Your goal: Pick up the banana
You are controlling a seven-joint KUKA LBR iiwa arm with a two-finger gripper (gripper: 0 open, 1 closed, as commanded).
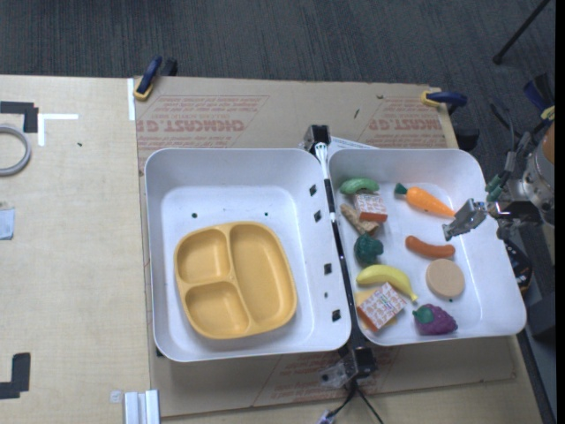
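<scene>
You are looking down at a slant on a worktop (71, 281) covered partly by cardboard, with two shallow white bins side by side; the left bin (168, 184) holds a yellow divided tray (234, 279); the right bin (503, 312) holds a scatter of toy foods. The banana (386, 278) lies in the lower middle of the right bin, curved, yellow, resting flat; a dark green broccoli piece (368, 249) sits just above it, a printed carton (381, 306) just below it, a tan round disc (445, 279) to its right, and a purple bunch of grapes (435, 320) near its lower right. Further up you find a sausage (430, 247), a carrot (425, 201), a green piece (358, 185) and a small boxed item (369, 208). The hand (465, 220) reaches in from the right edge, above the sausage; it stands well apart from the banana, up and to the right of it; you cannot tell from this view how wide it is set; nothing shows in its grasp.
</scene>
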